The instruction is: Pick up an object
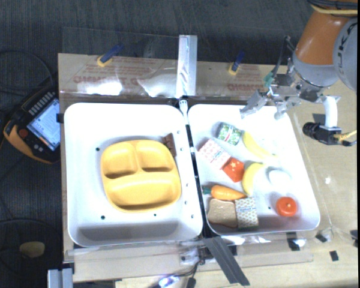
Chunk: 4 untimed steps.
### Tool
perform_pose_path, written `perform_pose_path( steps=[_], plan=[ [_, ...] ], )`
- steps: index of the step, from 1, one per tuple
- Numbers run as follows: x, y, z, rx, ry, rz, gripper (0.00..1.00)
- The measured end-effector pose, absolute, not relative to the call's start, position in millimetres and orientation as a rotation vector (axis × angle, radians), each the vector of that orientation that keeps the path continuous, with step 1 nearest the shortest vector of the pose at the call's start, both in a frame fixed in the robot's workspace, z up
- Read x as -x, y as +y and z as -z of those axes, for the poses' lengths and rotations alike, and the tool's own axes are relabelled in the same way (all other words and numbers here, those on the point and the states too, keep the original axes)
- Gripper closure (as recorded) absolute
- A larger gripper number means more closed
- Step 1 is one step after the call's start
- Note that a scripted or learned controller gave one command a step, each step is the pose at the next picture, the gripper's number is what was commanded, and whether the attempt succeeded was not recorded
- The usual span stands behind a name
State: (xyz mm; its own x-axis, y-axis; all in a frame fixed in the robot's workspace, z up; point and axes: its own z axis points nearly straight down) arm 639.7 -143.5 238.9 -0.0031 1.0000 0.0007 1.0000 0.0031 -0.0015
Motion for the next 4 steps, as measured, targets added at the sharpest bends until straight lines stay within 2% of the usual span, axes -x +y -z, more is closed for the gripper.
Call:
perform_pose_path(
  steps=[1,2,3,4],
  plan=[
    [-643.2,-167.3,-120.1,2.178,-2.262,-0.005,0.00],
    [-626.1,-169.7,-88.9,2.133,-2.318,0.005,0.00],
    [-627.4,-169.2,-99.4,2.133,-2.321,0.009,1.00],
    [-653.1,-81.1,-183.7,2.157,-2.283,-0.001,1.00]
  ],
)
